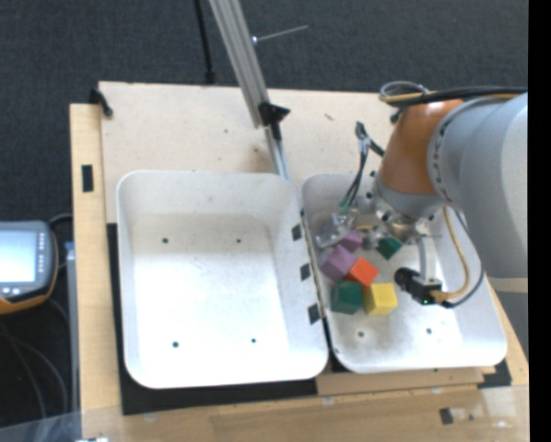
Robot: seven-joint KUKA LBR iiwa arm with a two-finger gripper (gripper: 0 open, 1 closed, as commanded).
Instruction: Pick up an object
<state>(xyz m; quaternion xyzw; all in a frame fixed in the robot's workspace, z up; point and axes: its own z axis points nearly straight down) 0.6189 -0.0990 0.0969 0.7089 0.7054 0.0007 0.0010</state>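
— Starting at the left, what sits on the bench?
— A white left bin (211, 274), bare inside. Just beside it is the right bin (460, 339), their rims touching.
— And the blocks?
— They cluster at the right bin's left side: a purple block (338, 263), an orange block (363, 271), a green block (346, 296) and a yellow block (381, 297), all close together. A darker green block (389, 246) lies just above them.
— The arm?
— The gripper (354, 228) hangs low over the purple block. I cannot tell how its jaws stand or whether they hold anything.
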